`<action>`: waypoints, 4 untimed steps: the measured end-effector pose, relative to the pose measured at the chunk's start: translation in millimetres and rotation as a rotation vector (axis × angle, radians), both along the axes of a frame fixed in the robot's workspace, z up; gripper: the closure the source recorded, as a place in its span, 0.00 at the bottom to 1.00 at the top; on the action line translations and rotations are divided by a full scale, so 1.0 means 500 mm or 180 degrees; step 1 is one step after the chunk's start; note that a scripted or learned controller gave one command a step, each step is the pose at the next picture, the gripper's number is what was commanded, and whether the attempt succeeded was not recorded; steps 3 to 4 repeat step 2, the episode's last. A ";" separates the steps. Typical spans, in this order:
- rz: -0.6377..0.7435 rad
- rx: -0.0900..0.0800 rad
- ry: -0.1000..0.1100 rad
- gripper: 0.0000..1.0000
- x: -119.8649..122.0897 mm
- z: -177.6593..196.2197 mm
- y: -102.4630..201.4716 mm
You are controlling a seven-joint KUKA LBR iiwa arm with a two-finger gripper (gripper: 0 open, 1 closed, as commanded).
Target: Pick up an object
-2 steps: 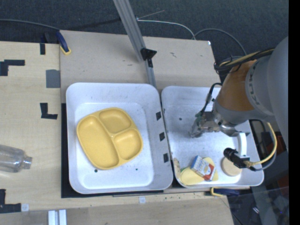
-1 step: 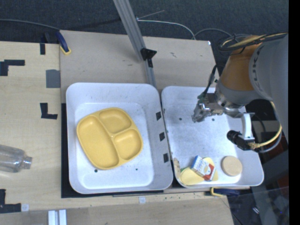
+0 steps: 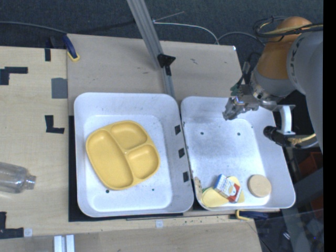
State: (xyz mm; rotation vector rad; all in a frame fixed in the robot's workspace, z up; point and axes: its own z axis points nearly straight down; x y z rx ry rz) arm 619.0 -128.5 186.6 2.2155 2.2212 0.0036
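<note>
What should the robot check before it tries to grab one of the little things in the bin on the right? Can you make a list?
1. Things to grab are in the right bin: ok. A round tan disc, a small carton and a yellow piece lie near its front edge.
2. Gripper is above the things: not ok. It hangs over the bin's far end, away from them.
3. Gripper is free of any load: ok, nothing shows between its tips.
4. Fingers open wide enough: cannot tell.
5. Disc has room around it: ok, it lies apart from the carton.
6. Carton and yellow piece are separate: not ok, they touch.
</note>
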 end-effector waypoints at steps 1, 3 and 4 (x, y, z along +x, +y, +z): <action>-0.0002 0.0001 0.0036 1.00 0.001 -0.126 0.008; -0.0004 -0.0004 -0.0002 1.00 0.081 -0.036 -0.059; -0.0004 -0.0004 -0.0002 1.00 0.081 -0.036 -0.059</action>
